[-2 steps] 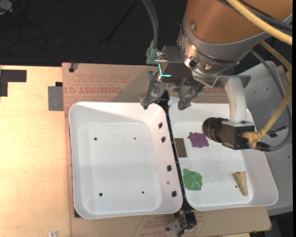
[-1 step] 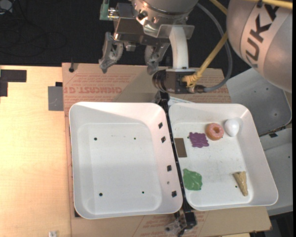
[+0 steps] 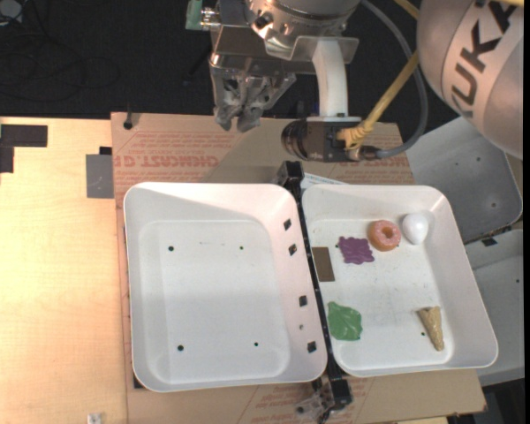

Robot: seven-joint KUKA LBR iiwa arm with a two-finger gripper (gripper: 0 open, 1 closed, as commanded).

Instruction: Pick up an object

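White plastic bins sit side by side on your desk (image 3: 44,237), and every candidate lies in the right bin (image 3: 464,263). Along its far side you have a purple piece (image 3: 355,250), an orange-pink doughnut (image 3: 384,235) just beside it, and a white ball (image 3: 415,227) touching or nearly touching the doughnut. Nearer the front sit a green lump (image 3: 344,321) close to the dividing wall and a tan cone (image 3: 433,327) toward the right rim, well apart from each other. The left bin (image 3: 150,237) offers bare floor, presumably as the drop side.

Your gripper (image 3: 245,104) hangs high beyond the far edge of the left bin, over the cardboard sheet (image 3: 177,153), nowhere near the objects. The fingers look drawn close together with nothing between them, so no grasp has begun. That raised, off-to-the-side pose likely keeps the arm out of the camera's line to the bins.

Judging by spacing, the cone and the green lump give you the cleanest approach; the doughnut, ball and purple piece crowd one another, so a descent there risks nudging a neighbour.
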